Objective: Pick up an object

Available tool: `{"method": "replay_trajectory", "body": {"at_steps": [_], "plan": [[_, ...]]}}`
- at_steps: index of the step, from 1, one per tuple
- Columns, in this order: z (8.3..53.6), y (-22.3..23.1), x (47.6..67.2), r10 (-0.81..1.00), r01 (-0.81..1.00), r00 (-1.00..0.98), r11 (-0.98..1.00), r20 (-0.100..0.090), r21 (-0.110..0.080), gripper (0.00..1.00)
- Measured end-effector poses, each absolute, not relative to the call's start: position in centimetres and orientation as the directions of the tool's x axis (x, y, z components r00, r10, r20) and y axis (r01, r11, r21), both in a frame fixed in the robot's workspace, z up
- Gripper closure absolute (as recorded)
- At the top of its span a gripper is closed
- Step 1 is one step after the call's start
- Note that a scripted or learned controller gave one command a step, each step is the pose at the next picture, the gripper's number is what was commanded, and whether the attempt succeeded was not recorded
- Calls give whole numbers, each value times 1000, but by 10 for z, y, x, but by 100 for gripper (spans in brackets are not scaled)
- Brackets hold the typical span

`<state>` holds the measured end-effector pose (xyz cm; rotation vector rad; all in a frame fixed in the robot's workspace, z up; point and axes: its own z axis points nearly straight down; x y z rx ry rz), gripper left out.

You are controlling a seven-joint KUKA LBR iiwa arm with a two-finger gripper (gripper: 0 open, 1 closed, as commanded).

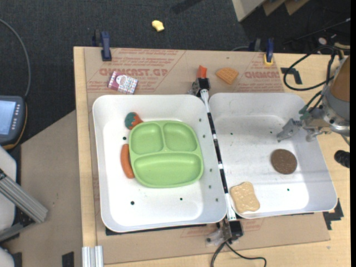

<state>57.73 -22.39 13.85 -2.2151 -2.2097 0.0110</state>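
In the right bin (261, 111) a round brown cookie (284, 161) lies flat toward the right side. A pale tan slice of toast (245, 197) rests at that bin's front left corner. My gripper (296, 134) reaches in from the right and hangs just behind the cookie, open, with nothing between its fingers. The left bin (111, 199) holds a green divided plate (165, 153). An orange sausage-like piece (127, 161) lies along the plate's left edge, and a small green and orange item (132, 119) sits at its back left corner.
On the bench behind the bins lie a small pink packet (122, 82), an orange cracker (226, 75) and an orange-tipped clip (201, 72). Blue clamps (104, 44) hold the bench's back edge. Black cables (303, 77) loop near the arm.
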Motion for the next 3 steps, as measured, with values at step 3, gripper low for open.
{"method": "replay_trajectory", "body": {"at_steps": [3], "plan": [[88,-189,559,1000,1000,0,1,-6,9,0]]}}
